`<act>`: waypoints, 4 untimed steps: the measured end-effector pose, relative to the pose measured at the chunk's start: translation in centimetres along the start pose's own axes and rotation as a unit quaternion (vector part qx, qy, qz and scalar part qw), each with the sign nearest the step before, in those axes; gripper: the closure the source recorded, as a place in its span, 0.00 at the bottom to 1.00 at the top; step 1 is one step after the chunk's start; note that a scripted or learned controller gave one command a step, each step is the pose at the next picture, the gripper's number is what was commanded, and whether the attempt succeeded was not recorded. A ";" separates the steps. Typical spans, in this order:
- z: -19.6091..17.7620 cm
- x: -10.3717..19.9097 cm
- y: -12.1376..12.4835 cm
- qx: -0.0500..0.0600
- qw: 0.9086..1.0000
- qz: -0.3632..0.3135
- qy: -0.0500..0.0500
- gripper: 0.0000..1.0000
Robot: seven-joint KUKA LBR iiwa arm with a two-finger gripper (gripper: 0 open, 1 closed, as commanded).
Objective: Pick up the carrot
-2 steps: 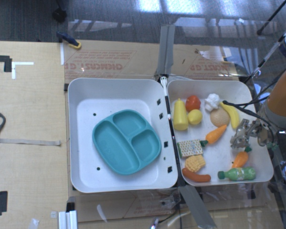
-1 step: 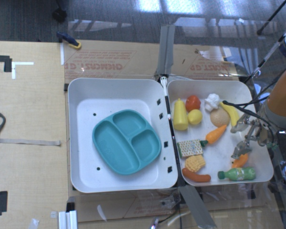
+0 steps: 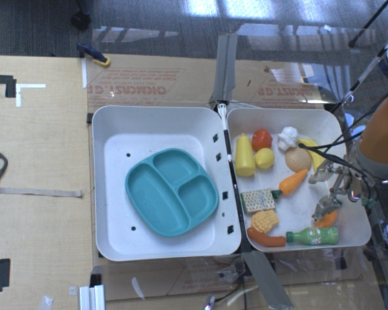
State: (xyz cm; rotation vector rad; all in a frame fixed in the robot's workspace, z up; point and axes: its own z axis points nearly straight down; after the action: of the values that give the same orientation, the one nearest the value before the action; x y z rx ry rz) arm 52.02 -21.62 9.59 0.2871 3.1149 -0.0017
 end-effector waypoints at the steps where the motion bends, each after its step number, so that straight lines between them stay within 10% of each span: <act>1: -1.0 -0.2 0.1 0.001 1.000 -0.002 -0.003 1.00; 2: -1.0 -0.2 0.1 0.001 1.000 -0.002 -0.002 0.00; 3: -2.0 -0.5 0.1 0.001 1.000 -0.003 -0.006 1.00; 4: -2.0 -0.5 0.1 0.001 1.000 -0.003 -0.005 0.00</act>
State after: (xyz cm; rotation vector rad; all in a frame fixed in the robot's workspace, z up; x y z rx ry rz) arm 52.48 -21.60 11.63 0.2781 3.1049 -0.0066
